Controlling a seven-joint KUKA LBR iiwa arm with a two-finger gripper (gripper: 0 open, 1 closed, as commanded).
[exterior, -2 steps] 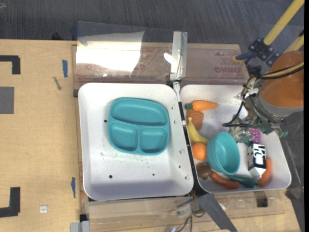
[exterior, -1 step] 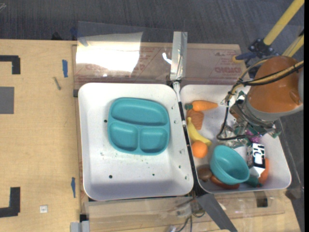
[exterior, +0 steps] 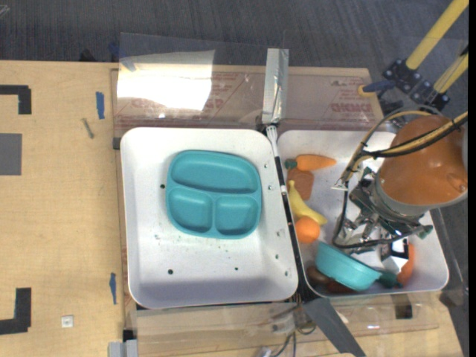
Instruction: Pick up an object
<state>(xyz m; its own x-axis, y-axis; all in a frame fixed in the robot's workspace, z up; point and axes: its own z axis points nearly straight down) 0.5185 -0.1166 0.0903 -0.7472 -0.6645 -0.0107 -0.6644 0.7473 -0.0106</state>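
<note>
Right bin [exterior: 439,274]: holding a carrot [exterior: 315,162], banana [exterior: 303,204], orange fruit [exterior: 307,230] and teal bowl [exterior: 346,268], the candidates for picking. Left bin [exterior: 141,199]: holding a teal divided plate [exterior: 214,193].

Gripper [exterior: 366,233]: hanging low in the right bin, just above the teal bowl, near the orange fruit; grip state cannot be told, nothing visibly held.

Step, as judged: positioning for a grasp. Next move is calling for settling on one object and closing on it.
</note>
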